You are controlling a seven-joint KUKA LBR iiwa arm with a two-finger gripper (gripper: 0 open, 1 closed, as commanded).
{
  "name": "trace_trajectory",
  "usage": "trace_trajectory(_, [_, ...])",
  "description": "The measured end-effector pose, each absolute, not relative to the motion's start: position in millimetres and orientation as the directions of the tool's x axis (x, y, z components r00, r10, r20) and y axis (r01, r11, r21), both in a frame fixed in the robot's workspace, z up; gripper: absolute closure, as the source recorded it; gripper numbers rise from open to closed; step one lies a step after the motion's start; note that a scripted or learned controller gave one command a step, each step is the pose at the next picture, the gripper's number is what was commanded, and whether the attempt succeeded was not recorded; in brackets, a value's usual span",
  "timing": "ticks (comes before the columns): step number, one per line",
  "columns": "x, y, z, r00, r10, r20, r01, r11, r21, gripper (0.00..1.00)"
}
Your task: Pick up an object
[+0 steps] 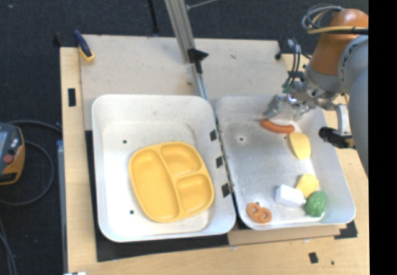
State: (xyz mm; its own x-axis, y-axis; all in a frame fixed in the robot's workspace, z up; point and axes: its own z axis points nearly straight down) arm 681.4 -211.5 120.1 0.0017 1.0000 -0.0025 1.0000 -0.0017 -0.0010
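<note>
now | fingers (277,108) state unclear, above hot dog (277,125) | nr right bin (248,162) far edge

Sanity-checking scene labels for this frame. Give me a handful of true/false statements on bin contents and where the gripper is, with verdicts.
1. The yellow divided tray lies in the left bin. True.
2. The toy hot dog lies at the near edge of the right bin. False: it lies toward the far side, just below the gripper.
3. The pretzel sits near the right bin's near-left corner. True.
4. The green broccoli-like toy is in the left bin. False: it is in the right bin, beside the white block.
5. The gripper hangs over the left bin. False: it is over the right bin's far part.
</note>
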Motion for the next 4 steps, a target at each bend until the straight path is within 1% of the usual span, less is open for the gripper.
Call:
trace_trajectory(1, [683.2,-212.7,135.5,0.0,1.0,-0.007,1.0,0.0,0.006,1.0])
trace_trajectory(2, [677.8,-214.3,199.0,0.003,1.0,-0.003,1.0,-0.003,0.008,1.0])
trace_trajectory(3, [678.7,-216.1,253.0,-0.001,1.0,-0.003,1.0,0.001,0.007,1.0])
trace_trajectory(4, [683.5,-164.6,246.3,-0.005,1.0,-0.001,1.0,0.005,0.002,1.0])
